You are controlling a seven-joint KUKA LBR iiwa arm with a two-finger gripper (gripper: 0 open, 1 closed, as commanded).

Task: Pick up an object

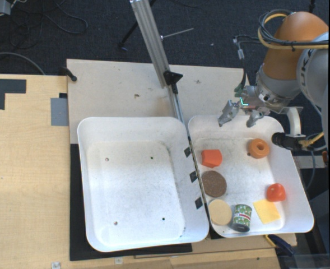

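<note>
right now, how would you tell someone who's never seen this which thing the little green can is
Start at the right-hand white bin and go to its near edge. The green can lies on its side there, between a pale tan disc and a yellow block. It is the one green item, with a printed label.

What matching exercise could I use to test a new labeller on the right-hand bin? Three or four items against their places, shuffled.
Things:
1. doughnut
2. can
3. brown disc
4. gripper

Places:
A. by the bin's near edge, beside the yellow block
B. over the bin's far edge
C. against the divider, below the orange block
D. far right part, alone

Pairs: 1-D, 2-A, 3-C, 4-B
</note>
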